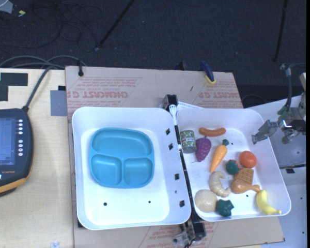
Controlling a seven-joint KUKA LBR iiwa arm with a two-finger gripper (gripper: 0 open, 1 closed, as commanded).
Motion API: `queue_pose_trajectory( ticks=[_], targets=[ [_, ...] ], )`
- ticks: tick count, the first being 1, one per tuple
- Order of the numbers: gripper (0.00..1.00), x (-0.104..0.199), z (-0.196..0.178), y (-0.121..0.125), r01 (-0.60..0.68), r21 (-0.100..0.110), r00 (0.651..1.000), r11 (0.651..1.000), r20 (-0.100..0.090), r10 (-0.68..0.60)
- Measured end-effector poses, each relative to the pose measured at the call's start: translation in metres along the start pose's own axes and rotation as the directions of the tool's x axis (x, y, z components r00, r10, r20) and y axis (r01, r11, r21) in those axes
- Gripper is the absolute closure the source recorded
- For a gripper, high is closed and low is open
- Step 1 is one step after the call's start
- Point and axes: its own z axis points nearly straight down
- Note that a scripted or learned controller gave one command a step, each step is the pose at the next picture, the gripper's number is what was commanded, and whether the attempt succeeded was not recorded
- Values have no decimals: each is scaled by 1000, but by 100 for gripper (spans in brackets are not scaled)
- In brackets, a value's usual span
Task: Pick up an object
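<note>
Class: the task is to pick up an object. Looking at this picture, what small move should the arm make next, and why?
Probably swing left over the right bin toward the tomato. The gripper sits at the bin's right edge, holding nothing, and the tomato is the nearest toy, with some space around it.

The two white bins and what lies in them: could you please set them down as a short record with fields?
left bin: shallow white plastic bin holding a blue three-compartment plastic tray
right bin: shallow white plastic bin holding toy food
toy food: red-brown sausage, purple grape bunch, orange carrot, red tomato, yellow banana, green broccoli
gripper: metal two-finger gripper at the right bin's right rim
</note>
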Motion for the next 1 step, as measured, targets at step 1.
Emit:
queue_pose_trajectory(
  ticks=[1],
  targets=[
    [100, -1, -8, 0, 1, 5, 1000, 1000, -2, -1]
  ],
)
